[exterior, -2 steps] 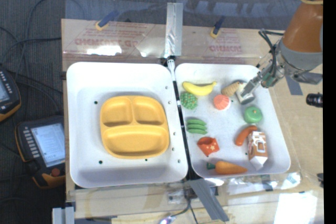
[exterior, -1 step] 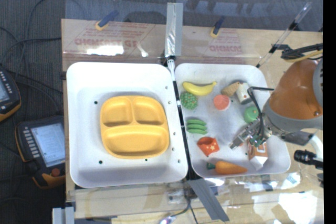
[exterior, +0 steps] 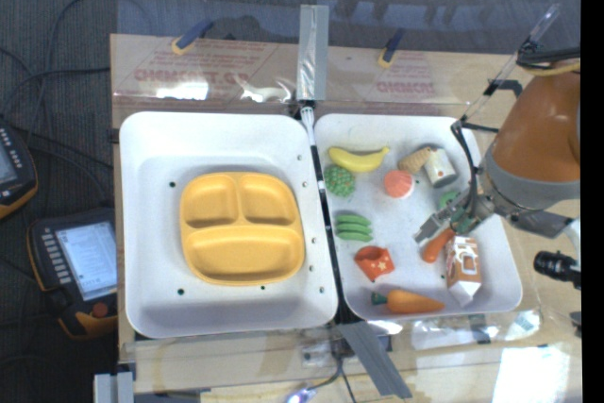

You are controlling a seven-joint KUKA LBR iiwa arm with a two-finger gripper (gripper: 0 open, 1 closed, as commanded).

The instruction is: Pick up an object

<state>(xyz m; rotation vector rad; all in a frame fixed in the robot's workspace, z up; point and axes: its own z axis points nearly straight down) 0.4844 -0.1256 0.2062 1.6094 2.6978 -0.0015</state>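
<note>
My gripper (exterior: 445, 224) is low in the right bin (exterior: 505, 293), near its right side. Just below it a small orange piece (exterior: 435, 247) lies touching or almost touching the tip, and whether it is held is unclear. A white and orange carton (exterior: 462, 264) lies right beside it. Spread across the bin are a banana (exterior: 357, 158), a broccoli (exterior: 340, 181), a green pea pod (exterior: 353, 226), a red pepper (exterior: 374, 261), a carrot (exterior: 408, 301), a pink round piece (exterior: 398, 184) and a tan and white toy (exterior: 427, 163).
The left bin (exterior: 151, 156) holds a yellow divided plate (exterior: 242, 226). The orange band of the arm (exterior: 538, 142) hangs over the right bin's right rim. A metal divider (exterior: 312, 61) runs between the bins at the back.
</note>
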